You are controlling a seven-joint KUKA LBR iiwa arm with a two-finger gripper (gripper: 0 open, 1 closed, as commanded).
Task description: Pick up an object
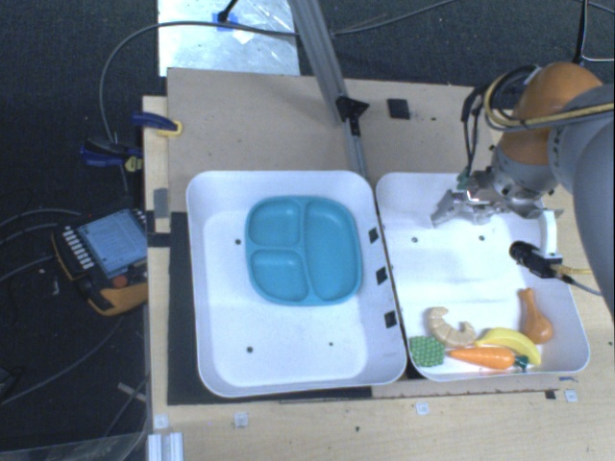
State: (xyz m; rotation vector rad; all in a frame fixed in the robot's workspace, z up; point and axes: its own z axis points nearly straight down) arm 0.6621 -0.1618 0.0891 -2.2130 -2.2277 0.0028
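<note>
Here carrot — long axis left-right; tool well apart

bins: smooth white plastic | plate: matt blue plastic | bench: matt brown board

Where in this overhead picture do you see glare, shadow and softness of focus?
Camera view: glare washes out the shiny silver sheet at the top; soft shadow falls on the right white bin's floor below the metal two-finger gripper; the small toy foods, such as the orange carrot, look slightly soft, and the divided blue plastic plate is evenly lit.
</note>
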